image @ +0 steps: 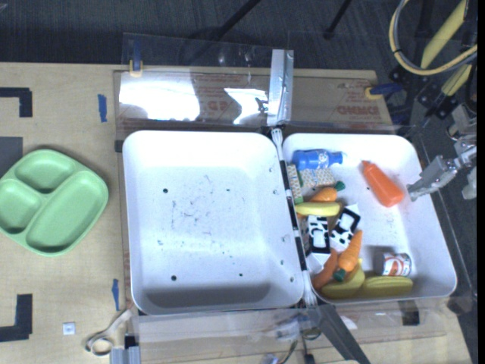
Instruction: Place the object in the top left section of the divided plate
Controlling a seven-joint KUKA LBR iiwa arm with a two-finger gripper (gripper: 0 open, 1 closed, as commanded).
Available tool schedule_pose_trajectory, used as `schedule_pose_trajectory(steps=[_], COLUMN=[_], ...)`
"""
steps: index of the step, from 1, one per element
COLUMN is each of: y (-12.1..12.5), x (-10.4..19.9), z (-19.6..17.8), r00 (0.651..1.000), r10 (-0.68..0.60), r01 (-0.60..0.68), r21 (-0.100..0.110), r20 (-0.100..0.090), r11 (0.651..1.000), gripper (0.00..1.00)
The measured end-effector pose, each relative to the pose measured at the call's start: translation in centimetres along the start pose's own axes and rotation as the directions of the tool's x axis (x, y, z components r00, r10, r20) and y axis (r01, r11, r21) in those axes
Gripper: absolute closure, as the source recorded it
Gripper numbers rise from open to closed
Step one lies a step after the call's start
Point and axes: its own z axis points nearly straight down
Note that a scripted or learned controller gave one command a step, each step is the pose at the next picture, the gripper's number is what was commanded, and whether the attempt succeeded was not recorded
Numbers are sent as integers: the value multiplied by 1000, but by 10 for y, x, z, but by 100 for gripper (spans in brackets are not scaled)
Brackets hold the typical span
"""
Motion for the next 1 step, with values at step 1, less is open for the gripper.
schedule_pose_trajectory(steps=[1], y=[0], x=[-55], z=[0], r00=[985], r10=[172], r01=[-172], r21=[1], r20=[0], r11=[985], gripper=[0])
